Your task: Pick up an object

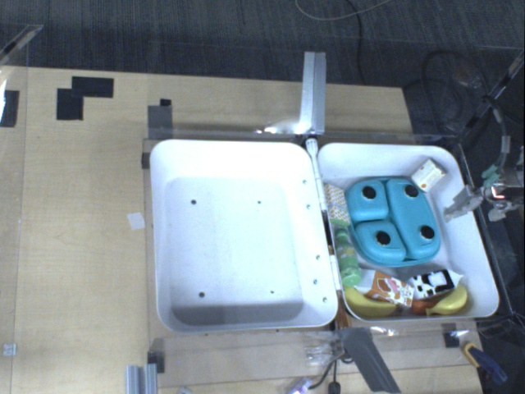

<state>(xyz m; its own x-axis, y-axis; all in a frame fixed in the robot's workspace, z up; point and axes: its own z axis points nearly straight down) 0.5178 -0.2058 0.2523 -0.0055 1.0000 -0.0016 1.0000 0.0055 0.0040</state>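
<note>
While I watch from the overhead camera, this is what I read off the scene.

Tabletop [74, 245]: pale wood, carrying two shallow white bins side by side, with black marks near its far left corner.

Left bin [234, 158]: white, with a few small dark dots on its floor.

Right bin [484, 245]: white, holding all the loose objects I can see.

Blue tray [392, 220]: a teal moulded piece with four rounded lobes, each with a dark hole, lying flat in the middle of the right bin.

Small white box [427, 173]: tilted, at the far right corner of the blue tray, touching or just beside it.

Banana [447, 304]: yellow, curved along the near wall of the right bin, partly under other items.

Black-and-white packet [432, 282]: lying on top of the banana, just beside an orange printed packet [387, 288].

Green item [349, 261]: pressed against the right bin's left wall, partly hidden by the blue tray; I cannot tell what it is.

End effector [492, 194]: at the right bin's right edge, above the rim, well apart from the blue tray; I cannot tell its state, and I see nothing held in it.
</note>
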